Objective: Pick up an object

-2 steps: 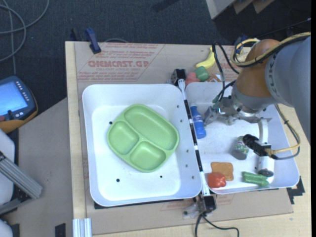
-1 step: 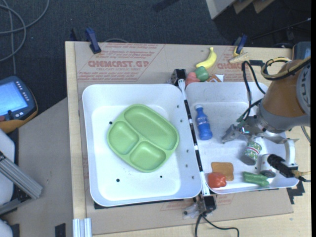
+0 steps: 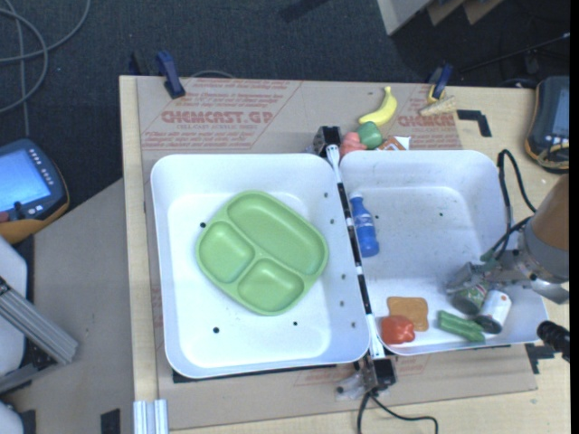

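On the bench (image 3: 226,116), covered with a brown printed cardboard sheet, two shallow white bins sit side by side, touching along their inner rims. The left white bin (image 3: 181,333) holds a light green plastic divided plate with three compartments (image 3: 262,251), lying flat near the bin's middle and turned at an angle.

The right white bin (image 3: 425,165) holds several small things. A blue plastic bottle (image 3: 364,226) lies along its left wall, just beside the seam between the bins. Near the front edge lie a flat orange piece (image 3: 409,307) and a rounded red toy (image 3: 398,330), touching each other. To their right lies a green elongated toy vegetable (image 3: 461,325), and just beside its right end is a small white cylindrical object (image 3: 496,307).

The grey arm reaches in from the right, and its gripper (image 3: 472,289) is low in the front right corner of the right bin, directly over a dark greenish object that blurs together with the metal parts. Whether the gripper is wide, narrow or closed around anything cannot be told from this view.

Behind the bins, on the cardboard, lie a yellow toy banana (image 3: 380,111), a green rounded toy (image 3: 369,136) and a small red toy (image 3: 348,143) close together. Two blue clamps (image 3: 168,72) grip the bench's far edge.
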You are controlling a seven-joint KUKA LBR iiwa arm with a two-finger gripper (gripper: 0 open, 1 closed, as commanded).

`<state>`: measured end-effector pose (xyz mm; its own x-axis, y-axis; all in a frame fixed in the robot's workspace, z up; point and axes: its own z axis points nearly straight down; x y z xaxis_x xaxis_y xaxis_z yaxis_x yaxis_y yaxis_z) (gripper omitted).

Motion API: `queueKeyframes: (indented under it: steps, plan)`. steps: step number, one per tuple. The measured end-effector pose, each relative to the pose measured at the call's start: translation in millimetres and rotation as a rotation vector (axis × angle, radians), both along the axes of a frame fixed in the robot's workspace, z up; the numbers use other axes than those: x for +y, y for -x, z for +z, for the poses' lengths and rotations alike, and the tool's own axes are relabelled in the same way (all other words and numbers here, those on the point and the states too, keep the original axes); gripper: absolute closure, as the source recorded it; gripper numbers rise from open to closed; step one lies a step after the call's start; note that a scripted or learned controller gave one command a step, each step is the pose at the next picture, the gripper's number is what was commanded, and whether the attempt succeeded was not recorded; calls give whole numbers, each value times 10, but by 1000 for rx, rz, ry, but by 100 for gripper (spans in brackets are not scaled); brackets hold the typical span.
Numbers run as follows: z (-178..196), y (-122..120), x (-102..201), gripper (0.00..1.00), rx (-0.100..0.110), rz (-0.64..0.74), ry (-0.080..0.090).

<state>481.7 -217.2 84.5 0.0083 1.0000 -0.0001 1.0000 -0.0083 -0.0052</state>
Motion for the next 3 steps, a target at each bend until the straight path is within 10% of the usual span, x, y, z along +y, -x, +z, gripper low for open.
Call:
queueKeyframes:
  steps: [1, 2, 3]
  plan:
    - [115, -58, 46, 100, -11, 7, 1]
    - [1357, -776, 1026, 100, -22, 21, 2]
    - [1390, -838, 1769, 100, -9, 17, -2]
